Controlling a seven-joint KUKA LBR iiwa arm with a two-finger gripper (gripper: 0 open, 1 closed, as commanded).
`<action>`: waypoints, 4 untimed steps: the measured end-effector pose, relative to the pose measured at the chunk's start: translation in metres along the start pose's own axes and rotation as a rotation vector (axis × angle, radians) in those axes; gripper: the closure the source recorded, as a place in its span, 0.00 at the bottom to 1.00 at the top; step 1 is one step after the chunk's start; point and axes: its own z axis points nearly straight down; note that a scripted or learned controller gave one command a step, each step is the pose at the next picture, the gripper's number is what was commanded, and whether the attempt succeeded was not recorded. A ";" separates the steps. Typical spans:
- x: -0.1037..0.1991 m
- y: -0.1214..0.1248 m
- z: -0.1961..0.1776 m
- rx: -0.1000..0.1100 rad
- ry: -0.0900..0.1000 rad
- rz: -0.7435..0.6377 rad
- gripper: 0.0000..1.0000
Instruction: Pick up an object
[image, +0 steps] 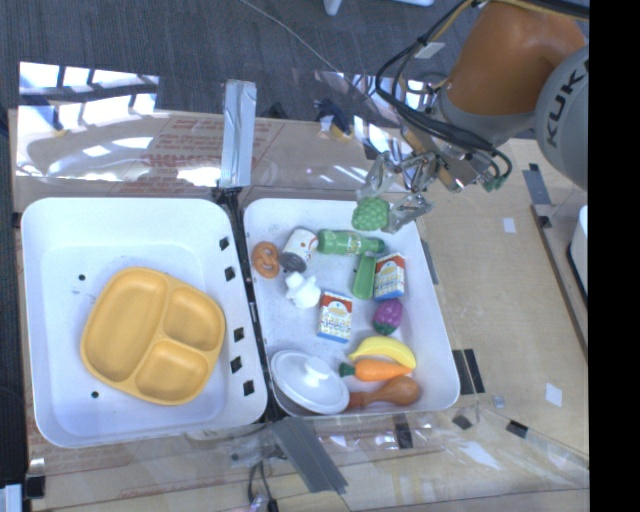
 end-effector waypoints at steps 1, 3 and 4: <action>0.033 0.035 0.088 -0.014 0.014 -0.030 1.00; 0.041 0.052 0.048 -0.007 0.014 0.348 1.00; 0.009 0.029 0.040 -0.003 0.010 0.452 1.00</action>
